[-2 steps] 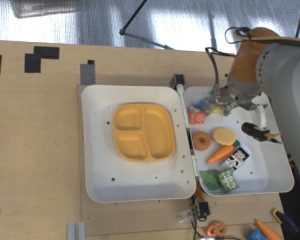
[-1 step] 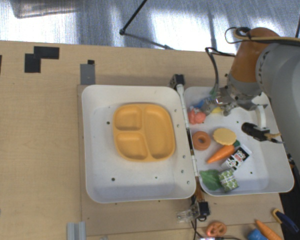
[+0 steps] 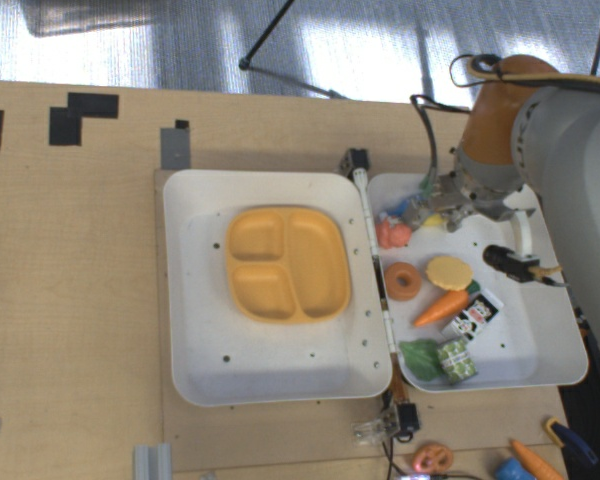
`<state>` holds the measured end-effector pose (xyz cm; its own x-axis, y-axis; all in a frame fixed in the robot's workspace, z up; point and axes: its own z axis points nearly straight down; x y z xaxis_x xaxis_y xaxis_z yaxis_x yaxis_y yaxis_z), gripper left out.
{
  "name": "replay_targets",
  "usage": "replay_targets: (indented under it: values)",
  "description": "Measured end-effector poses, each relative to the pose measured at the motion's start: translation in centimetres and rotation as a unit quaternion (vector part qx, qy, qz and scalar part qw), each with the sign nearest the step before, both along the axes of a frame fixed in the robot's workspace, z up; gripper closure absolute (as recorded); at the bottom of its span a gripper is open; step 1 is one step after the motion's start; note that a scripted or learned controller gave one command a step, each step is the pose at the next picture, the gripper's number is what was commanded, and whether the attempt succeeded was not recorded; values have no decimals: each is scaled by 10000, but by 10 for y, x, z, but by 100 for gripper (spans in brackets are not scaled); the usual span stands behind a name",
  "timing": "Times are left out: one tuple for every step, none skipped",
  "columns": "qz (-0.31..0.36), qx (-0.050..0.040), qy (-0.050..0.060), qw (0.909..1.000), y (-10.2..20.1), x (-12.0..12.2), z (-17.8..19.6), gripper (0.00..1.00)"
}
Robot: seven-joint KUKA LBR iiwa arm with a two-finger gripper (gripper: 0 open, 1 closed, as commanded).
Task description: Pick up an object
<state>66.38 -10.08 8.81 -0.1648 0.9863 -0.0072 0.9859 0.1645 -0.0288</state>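
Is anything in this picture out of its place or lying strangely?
Yes. A pretzel-shaped toy and an orange-and-blue object lie on the bench below the right bin, outside both bins. Inside that bin the carrot rests tilted against a small black-and-white box. The yellow divided plate sits normally.

yellow divided plate (image 3: 285,265) in white left bin (image 3: 195,348); orange carrot (image 3: 442,307), brown doughnut (image 3: 403,281), green leaf (image 3: 419,357)

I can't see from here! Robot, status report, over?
Gripper low over right white bin, far end. Pink toy and blue piece beside it. Nothing lifted. Yellow divided plate left bin.
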Motion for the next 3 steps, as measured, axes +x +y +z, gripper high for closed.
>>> replay_targets:
  values:
    - [0, 0, 0, 10000, 0, 0, 0, 0]
    - [0, 0, 0, 10000, 0, 0, 0, 0]
    - [0, 0, -1, 10000, 0, 0, 0, 0]
